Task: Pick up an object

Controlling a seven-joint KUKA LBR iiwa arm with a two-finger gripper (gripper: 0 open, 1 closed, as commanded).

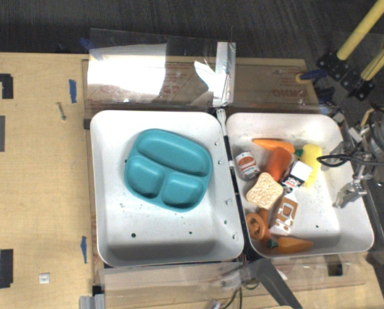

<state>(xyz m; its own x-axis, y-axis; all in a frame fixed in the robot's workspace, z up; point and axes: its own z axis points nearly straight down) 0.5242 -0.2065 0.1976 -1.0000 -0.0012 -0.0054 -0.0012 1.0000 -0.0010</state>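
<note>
Objects (276,188) all still piled in the right bin (356,227), centre-right of frame; nothing lifted, so the pick is not yet done. Gripper (347,195) sits at the bin's right rim, open or closed I can't tell. Teal tray (168,168) fills the left bin (108,217).

No readable text anywhere in my view. Small red-and-white can (246,165) in right white bin (356,230), centre right of frame: label print present, too blurred to read. Orange-and-white carton (284,214) lower in same bin: markings on face, illegible. Small white-black-red box (297,174) beside it: printed patches, no letters I can make out. No numbers or signs legible on bench.
</note>
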